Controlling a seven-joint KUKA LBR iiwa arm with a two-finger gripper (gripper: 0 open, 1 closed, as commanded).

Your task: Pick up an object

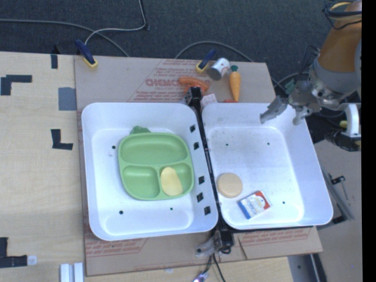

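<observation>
In the right bin (294,157), near its front left, lie a round tan bun-like piece (230,184) and a small white packet with red and blue print (254,204). The left bin (97,157) holds a green divided plate (147,151) with a yellow oval piece (171,181) in its lower right compartment. My gripper (287,114) hangs over the right bin's far right corner. It is open, its two grey fingers are spread, and nothing is between them. It is well away from the bun and the packet.
Behind the bins, on the cardboard, lie a toy carrot (234,84), a small grey-white can (220,68) and an orange piece (194,82). Blue and yellow clamps (86,52) grip the cardboard's far edge. A cable (117,31) trails across the dark floor.
</observation>
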